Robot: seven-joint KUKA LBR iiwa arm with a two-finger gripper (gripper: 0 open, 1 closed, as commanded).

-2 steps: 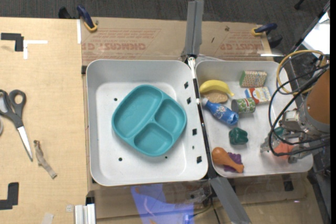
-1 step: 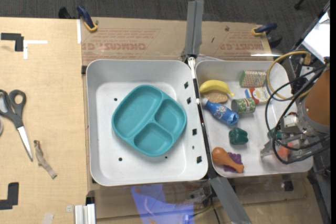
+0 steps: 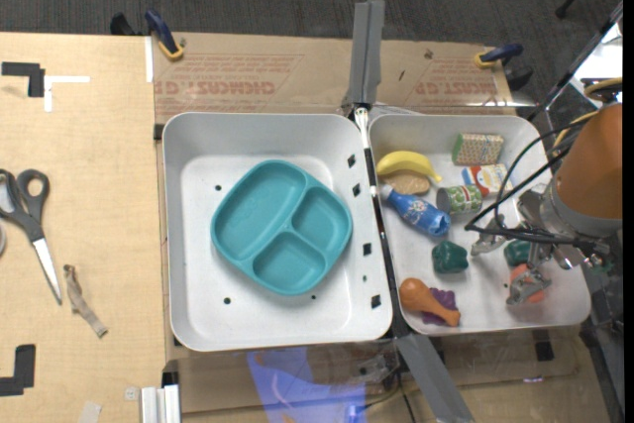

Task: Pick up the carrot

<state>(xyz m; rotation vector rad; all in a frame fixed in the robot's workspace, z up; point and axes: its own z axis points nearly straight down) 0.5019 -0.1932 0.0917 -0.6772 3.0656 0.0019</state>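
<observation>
A divided plate (image 3: 283, 228) is set in the left bin (image 3: 188, 312). In the right bin (image 3: 475, 312), a banana (image 3: 406, 162) is placed behind a bottle (image 3: 416, 212), and a carrot (image 3: 428, 301) is laid near the front edge.
</observation>
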